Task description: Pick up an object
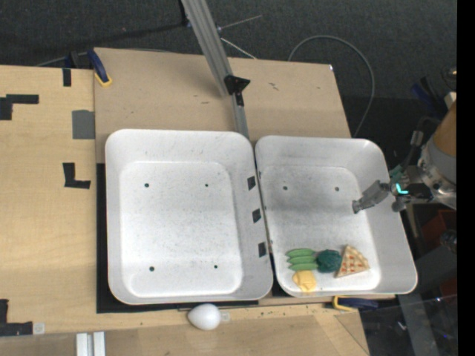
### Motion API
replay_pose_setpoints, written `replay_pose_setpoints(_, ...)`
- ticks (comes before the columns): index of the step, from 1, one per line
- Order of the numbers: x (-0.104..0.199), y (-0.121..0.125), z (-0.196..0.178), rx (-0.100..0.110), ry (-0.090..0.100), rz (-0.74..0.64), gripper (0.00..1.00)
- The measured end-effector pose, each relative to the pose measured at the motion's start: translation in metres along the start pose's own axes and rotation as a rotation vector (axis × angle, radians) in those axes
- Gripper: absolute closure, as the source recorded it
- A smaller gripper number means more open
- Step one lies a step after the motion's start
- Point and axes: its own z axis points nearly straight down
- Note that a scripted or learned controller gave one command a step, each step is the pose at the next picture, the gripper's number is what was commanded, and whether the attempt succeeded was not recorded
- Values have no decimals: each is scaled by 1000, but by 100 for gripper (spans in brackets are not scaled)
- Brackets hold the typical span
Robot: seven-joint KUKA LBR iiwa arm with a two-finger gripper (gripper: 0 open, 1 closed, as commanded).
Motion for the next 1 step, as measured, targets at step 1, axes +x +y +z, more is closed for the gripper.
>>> replay_pose_setpoints(1,0,1,-2,-3,-1,-1,0)
